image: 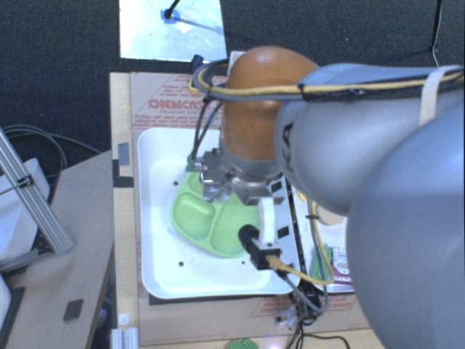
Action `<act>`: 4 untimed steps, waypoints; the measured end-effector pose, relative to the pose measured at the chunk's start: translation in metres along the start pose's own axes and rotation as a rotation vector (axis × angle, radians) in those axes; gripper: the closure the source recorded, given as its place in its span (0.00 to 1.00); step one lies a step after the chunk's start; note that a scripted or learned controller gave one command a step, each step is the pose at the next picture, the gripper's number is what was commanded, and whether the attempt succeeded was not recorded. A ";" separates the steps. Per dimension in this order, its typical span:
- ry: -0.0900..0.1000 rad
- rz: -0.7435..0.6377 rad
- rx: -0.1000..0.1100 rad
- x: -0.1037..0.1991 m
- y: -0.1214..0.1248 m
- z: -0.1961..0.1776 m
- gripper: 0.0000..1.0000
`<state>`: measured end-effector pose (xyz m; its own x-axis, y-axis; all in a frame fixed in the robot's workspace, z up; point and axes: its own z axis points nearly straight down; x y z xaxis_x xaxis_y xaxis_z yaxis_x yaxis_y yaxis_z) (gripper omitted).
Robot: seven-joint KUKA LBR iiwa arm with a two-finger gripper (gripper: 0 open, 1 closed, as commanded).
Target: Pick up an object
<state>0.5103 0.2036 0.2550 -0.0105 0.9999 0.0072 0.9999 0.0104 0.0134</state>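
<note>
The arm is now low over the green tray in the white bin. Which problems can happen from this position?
1. The gripper sits over the far edge of the light green, compartmented plastic tray, so a grasp there may tilt or slip.
2. The tray lies flat in the shallow white bin, offering little except its thin rim to catch.
3. The yellow cable hangs close over the bin and might snag.

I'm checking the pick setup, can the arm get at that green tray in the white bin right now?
Probably yes. The arm's wrist sits directly over the green tray in the white bin, and nothing else lies on the tray's exposed part. The arm hides its far side.
</note>
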 end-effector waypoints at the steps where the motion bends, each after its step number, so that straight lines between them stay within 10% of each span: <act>1: -0.007 0.005 0.012 -0.004 -0.001 0.009 0.00; 2: -0.008 0.014 0.010 -0.057 0.035 0.176 0.00; 3: -0.002 -0.001 0.008 0.036 0.021 0.101 0.00; 4: -0.001 0.004 0.001 0.032 0.010 -0.087 0.00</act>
<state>0.5185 0.2348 0.3426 -0.0063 1.0000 0.0061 0.9999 0.0063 0.0120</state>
